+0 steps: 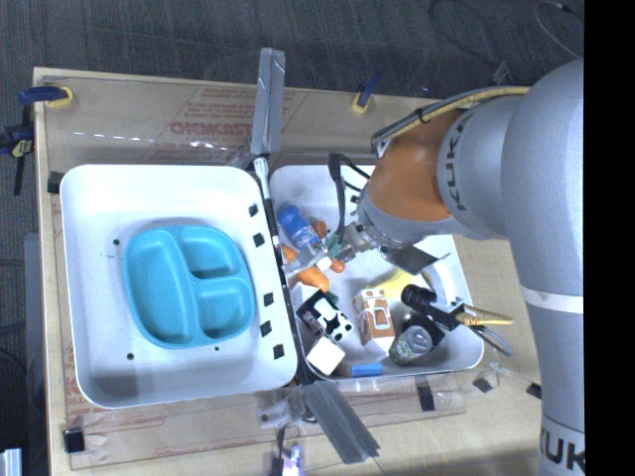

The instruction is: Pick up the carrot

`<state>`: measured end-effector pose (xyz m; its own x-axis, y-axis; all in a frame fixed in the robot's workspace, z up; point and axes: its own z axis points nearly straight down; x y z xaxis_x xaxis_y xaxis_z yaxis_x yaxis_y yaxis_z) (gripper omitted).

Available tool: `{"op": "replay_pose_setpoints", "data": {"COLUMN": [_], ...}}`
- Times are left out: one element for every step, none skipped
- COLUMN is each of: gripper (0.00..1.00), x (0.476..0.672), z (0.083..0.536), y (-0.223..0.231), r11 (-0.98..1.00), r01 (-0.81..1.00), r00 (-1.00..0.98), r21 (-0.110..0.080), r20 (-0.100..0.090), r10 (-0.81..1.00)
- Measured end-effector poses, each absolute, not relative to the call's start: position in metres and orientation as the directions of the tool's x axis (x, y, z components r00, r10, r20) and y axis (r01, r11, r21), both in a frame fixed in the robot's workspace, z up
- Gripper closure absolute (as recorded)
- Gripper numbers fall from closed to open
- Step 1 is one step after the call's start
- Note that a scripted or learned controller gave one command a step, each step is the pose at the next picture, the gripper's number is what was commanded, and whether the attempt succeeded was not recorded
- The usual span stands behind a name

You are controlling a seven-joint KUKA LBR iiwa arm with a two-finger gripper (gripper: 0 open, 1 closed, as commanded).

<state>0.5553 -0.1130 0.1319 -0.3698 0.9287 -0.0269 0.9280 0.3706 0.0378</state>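
Reaching into right bin, pincer is placed over clutter at bin's left wall. Carrot is seen just beside it, among blue bottle and toys. Pincer state: cannot be told. Step judged as approach; next, descent onto carrot and closing required.

Dark grey carpet floor around a pale wooden bench.

The carrot is small and orange, lying on its side at a slant in the right bin's left part, near the wall shared with the left bin
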Motion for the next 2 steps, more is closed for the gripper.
{"op": "replay_pose_setpoints", "data": {"gripper": [0.0, 0.0], "x": [0.5558, 0.558], "z": [0.1315, 0.1322], "y": [-0.1131, -0.1123], "r11": [0.385, 0.468], "r01": [0.922, 0.882], "r00": [-0.384, -0.466], "r21": [0.041, 0.049], "r20": [-0.03, -0.042], "r10": [0.923, 0.884]}}
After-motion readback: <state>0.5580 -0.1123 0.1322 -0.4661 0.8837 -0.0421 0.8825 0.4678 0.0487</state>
